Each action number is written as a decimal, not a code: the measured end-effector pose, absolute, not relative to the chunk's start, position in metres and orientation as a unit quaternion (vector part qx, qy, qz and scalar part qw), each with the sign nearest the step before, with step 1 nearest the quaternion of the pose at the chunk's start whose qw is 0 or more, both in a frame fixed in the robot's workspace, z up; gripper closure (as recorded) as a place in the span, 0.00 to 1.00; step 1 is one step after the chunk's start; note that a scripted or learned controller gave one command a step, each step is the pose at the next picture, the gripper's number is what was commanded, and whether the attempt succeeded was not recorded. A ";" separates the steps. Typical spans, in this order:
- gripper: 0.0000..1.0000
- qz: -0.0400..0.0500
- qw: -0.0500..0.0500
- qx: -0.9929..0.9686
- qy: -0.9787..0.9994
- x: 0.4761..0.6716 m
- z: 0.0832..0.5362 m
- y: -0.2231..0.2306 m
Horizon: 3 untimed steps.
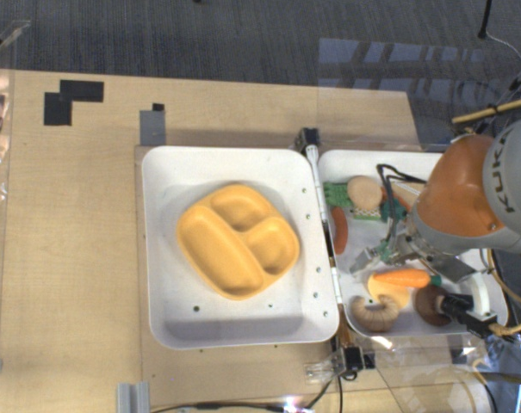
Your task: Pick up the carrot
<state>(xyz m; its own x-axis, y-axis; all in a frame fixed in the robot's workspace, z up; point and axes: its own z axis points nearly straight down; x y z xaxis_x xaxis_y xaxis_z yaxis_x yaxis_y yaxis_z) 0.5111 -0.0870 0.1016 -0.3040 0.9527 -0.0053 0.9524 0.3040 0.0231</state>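
- Presently, the left bin (157,256) bears a yellow divided tray (236,241).
- Arm (467,192) enters from 3 o'clock over the right bin (346,166).
- Gripper (396,252): state indeterminate.
- Carrot (400,277) lies at its 6 o'clock, beside a mushroom (374,312).

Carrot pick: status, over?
Gripper low in right bin, just above carrot. Carrot lying flat, not lifted. Mushroom close beside it.

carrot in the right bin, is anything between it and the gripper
Nothing visible stands between them. The gripper sits right at the carrot, just above its upper edge in the right bin. A mushroom-like piece lies below the carrot, off the approach.
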 end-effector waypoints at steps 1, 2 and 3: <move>0.00 0.004 0.008 0.417 0.909 0.493 0.090 -0.114; 1.00 0.006 0.011 0.416 0.909 0.497 0.102 -0.112; 1.00 -0.002 0.012 0.123 0.992 0.495 0.092 -0.095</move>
